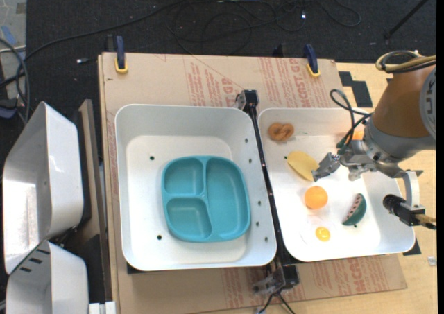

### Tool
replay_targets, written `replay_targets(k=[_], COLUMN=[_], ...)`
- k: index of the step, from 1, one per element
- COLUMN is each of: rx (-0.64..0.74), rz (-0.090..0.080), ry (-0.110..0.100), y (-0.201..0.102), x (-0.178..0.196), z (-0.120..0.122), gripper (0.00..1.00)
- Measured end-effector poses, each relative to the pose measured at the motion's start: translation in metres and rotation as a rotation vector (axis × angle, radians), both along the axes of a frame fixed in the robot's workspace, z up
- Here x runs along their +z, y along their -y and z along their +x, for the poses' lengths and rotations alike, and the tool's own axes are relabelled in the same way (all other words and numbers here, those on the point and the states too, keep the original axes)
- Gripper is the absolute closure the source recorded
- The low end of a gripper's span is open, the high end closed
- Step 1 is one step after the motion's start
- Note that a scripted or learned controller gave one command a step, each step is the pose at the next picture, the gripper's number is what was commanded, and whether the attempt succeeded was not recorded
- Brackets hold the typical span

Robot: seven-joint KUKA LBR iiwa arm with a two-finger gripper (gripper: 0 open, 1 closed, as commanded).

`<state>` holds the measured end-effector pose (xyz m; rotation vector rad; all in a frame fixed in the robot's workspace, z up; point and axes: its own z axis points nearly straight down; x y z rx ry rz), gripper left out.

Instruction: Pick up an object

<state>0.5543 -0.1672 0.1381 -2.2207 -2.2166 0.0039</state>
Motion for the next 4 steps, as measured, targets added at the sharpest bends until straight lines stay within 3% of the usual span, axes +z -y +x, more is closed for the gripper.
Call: replay_targets(k=[1, 3, 4], rx=[0.000, 0.005, 0.010], rz=[-0.002, -0.003, 0.000], ry=[0.005, 0.009, 0.005], y=[0.000, -0.004, -0.062], x=[0.013, 0.116, 0.104], z=[0.001, 0.013, 0.030], gripper=[1.00, 1.00, 1.00])
